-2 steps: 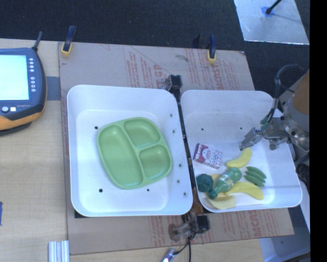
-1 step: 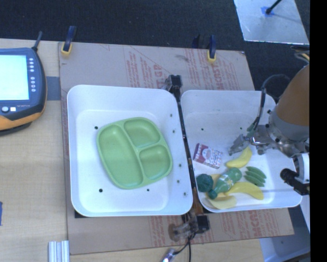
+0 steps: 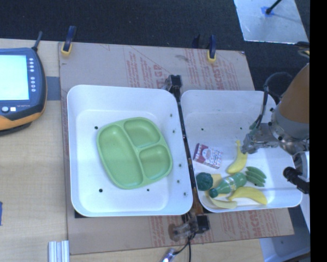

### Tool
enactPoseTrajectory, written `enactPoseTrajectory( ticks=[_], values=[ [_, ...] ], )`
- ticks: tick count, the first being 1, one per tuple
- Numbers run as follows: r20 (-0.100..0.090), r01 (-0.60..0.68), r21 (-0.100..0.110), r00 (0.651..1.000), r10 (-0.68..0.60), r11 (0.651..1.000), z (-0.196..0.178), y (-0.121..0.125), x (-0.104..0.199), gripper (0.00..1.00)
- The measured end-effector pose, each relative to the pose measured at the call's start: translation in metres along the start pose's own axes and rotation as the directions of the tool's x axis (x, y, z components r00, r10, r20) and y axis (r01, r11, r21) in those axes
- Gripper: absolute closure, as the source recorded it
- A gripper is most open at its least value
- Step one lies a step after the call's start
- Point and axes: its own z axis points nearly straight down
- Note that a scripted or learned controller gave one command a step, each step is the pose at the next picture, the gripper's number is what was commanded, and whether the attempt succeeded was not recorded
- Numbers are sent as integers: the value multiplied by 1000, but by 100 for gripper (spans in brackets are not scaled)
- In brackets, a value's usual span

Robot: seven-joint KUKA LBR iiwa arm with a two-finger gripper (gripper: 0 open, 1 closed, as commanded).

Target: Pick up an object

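Note:
The right white bin holds several small items in its near half. A red and white packet lies flat near the bin's left side. A small yellow banana stands slanted beside it, with a green leafy piece to its right. Below them lie a green bottle-shaped toy, a dark green round piece and a longer yellow banana. My gripper hangs low over the right bin, just above and right of the small banana's tip. Nothing shows in its grasp.
The left white bin carries a green divided plate. A tablet-like pendant rests on the bench at far left. Clamps pin the cardboard sheet at the back. The arm's orange band sits over the right bin's edge.

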Motion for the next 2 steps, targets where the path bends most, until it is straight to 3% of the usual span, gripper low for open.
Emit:
enactPoseTrajectory(
  ticks=[1,2],
  values=[
    [0,0,0,1000,0,1000,0,0,0,0],
    [-1,-3,-4,1000,3,1000,29,-11,19,0]
  ],
)
